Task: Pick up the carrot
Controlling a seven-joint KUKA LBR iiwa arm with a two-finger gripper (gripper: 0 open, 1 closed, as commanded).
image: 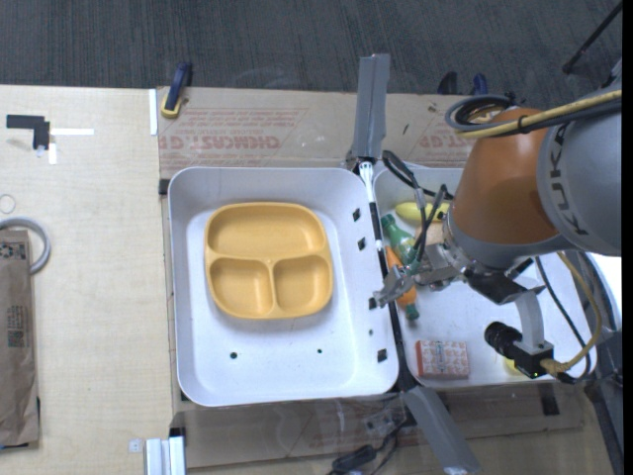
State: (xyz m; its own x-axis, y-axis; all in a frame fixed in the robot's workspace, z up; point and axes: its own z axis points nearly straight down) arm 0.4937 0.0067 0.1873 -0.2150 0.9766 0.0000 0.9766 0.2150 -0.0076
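Note:
The carrot (397,256) shows as a small orange piece with a green top (392,231). It lies against the left wall of the right bin (465,315) and is partly covered by cables and the arm. My gripper (398,290) is low in that bin, just in front of the carrot and close to the wall between the bins. The orange wrist band (504,191) hides most of what lies under it. I cannot make out whether anything is between the jaws.
The left bin (198,344) holds a yellow divided plate (267,260). In the right bin are a yellow item (408,213) at the back, a small green piece (410,312) beside the gripper and a red-and-white box (442,359) at the front.

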